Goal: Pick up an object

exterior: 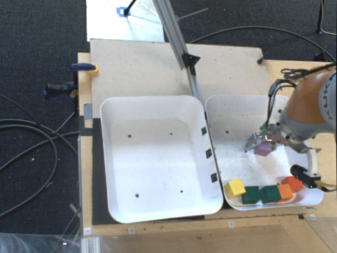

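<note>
In the right bin (231, 115) my gripper (261, 144) hangs over the middle of the floor, shut on a small purple block (263, 151) that shows between and just below its fingertips. Along the bin's front edge lie a yellow block (235, 187), two green blocks (251, 195) (271, 193), an orange block (285, 192) and a red block (293, 183), all well in front of the gripper and apart from it.
The left bin (113, 141) lies beside the right one, with a shared wall between them. A slanted metal pole (176, 33) crosses the back of the bench. The arm's orange wrist band (310, 101) overhangs the right bin's right side.
</note>
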Available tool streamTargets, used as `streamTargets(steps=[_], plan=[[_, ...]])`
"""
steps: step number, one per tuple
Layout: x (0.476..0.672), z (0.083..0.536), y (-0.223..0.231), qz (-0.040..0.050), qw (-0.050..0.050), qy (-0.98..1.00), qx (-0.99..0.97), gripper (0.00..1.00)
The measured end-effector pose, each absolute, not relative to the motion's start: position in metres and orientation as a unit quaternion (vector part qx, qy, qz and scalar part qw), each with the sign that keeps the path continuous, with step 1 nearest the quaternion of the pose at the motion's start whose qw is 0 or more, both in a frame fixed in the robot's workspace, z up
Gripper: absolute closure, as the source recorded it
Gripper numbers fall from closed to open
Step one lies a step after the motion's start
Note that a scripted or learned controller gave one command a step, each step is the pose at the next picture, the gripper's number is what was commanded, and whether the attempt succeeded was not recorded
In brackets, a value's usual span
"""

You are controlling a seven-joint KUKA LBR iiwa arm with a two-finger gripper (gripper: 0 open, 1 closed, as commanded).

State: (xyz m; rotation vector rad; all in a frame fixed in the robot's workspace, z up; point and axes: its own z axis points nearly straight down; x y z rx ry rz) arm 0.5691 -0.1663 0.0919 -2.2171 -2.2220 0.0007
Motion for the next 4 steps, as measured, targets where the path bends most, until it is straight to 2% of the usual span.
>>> streamTargets(steps=[1,2,3,4], plan=[[0.571,0.103,-0.168,-0.0012,-0.001,-0.708,-0.706,1.00],[0.591,0.157,-0.088,-0.0036,-0.002,-0.712,-0.702,1.00],[0.606,0.191,0.009,-0.0027,0.000,-0.712,-0.702,1.00],[0.612,0.190,0.047,-0.0014,0.000,-0.711,-0.704,1.00]])
